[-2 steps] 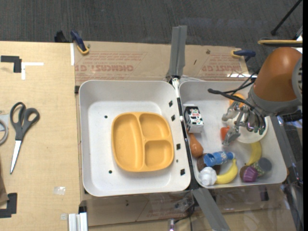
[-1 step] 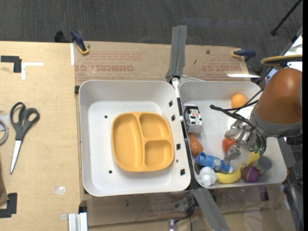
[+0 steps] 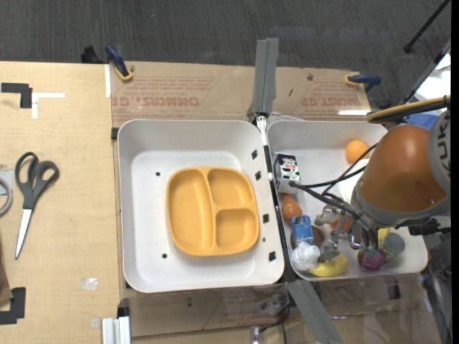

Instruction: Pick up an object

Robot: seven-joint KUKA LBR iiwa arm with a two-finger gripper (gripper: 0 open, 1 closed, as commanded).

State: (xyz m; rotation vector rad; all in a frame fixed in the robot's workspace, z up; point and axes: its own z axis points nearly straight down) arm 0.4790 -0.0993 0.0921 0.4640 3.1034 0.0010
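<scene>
Nearest the camera, along the front wall of the right bin point(image 3: 315, 131), lies a tight cluster: a yellow banana point(image 3: 331, 266) against the front edge; a clear crumpled wrapper point(image 3: 304, 255) touching it on the left; a purple toy point(image 3: 371, 259) and a grey rounded piece point(image 3: 394, 244) further right. The gripper point(image 3: 336, 235) hangs directly above this cluster, between the banana and a blue-capped item point(image 3: 302, 228); whether the jaws are apart or together cannot be told from this angle, and nothing is visibly held between them.

Behind the cluster sits an orange-brown ball point(image 3: 290, 207); further back, a small black-and-white box point(image 3: 287, 167) beside the dividing wall; at the far side, an orange sphere point(image 3: 356, 150), well apart from the rest. The arm's orange band point(image 3: 401, 170) covers much of the bin's right half.

The left bin point(image 3: 136, 213) bears a yellow divided tray point(image 3: 212, 211); scissors point(image 3: 30, 188) lie on the bench, far left.

Judgement: the step in hand is descent onto a target. Recommended procedure: centre over the banana, the likeliest candidate; align the fingers across its narrow body; avoid trapping the wrapper, which will probably slip; keep clear of the front wall; lift vertically and confirm retention.
</scene>
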